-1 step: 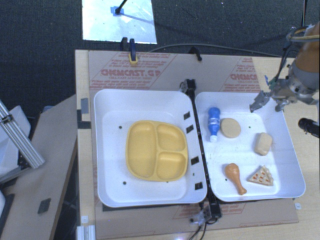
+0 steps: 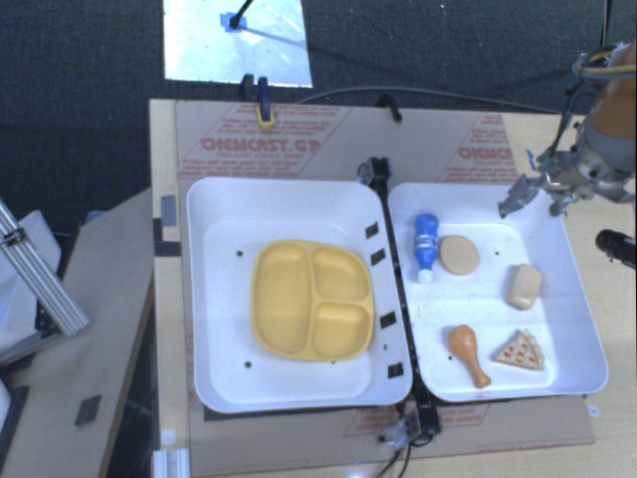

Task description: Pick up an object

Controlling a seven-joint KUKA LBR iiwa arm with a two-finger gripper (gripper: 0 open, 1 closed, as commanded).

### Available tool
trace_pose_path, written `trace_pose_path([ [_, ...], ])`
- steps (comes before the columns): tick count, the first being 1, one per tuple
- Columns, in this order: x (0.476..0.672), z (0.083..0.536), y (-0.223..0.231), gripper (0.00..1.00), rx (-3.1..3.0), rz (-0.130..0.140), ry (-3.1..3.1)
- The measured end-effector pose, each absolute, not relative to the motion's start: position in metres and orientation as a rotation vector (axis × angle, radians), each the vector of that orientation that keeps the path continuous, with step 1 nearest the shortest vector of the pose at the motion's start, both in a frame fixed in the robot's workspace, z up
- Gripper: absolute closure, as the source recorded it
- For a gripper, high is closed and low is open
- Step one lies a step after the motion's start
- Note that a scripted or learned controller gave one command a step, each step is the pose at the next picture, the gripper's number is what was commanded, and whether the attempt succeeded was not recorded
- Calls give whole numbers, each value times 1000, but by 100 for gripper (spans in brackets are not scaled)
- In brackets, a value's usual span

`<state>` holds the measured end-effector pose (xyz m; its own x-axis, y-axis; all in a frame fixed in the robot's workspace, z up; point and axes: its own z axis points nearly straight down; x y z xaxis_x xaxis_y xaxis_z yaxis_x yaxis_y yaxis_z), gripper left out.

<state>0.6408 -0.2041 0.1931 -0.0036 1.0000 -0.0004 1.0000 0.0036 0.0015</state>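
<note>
The right bin holds a blue bottle, a round tan cookie, a beige bread piece, an orange chicken drumstick and a pizza slice. My gripper hangs over the bin's far right corner, above and to the right of the cookie. Its two fingers are spread apart with nothing between them.
The left bin carries a yellow divided plate. Black clips line the seam between the bins. A metal sheet lies beyond the bench, and an aluminium rail sits at the left.
</note>
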Motion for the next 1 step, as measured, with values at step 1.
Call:
trace_pose_path([
  [1, 648, 138, -197, 0, 2215, -1, 2229],
])
